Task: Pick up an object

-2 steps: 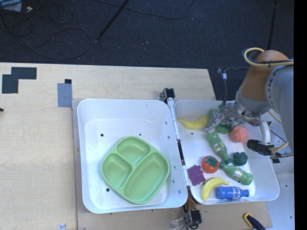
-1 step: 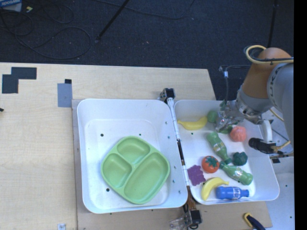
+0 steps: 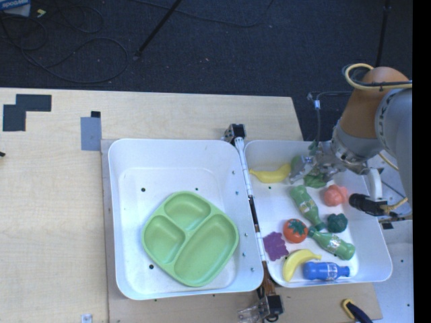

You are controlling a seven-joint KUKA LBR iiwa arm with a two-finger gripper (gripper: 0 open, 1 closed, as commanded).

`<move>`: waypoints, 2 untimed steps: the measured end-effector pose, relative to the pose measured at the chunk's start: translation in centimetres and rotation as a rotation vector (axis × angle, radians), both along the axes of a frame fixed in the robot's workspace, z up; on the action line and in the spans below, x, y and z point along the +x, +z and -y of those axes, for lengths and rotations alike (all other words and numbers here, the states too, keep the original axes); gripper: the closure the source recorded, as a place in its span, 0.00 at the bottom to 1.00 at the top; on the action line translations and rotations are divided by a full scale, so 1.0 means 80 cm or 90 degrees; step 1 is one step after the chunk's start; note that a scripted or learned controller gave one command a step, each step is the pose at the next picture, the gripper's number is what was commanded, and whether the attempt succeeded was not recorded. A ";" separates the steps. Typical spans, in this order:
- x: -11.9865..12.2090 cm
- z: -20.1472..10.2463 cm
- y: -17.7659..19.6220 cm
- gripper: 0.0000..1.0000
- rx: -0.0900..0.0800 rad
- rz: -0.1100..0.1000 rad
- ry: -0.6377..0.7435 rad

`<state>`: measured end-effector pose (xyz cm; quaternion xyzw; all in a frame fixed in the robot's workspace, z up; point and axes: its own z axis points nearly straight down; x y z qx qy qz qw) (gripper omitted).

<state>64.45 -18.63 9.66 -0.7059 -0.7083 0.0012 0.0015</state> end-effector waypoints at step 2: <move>-0.001 0.002 0.021 1.00 0.001 -0.003 0.000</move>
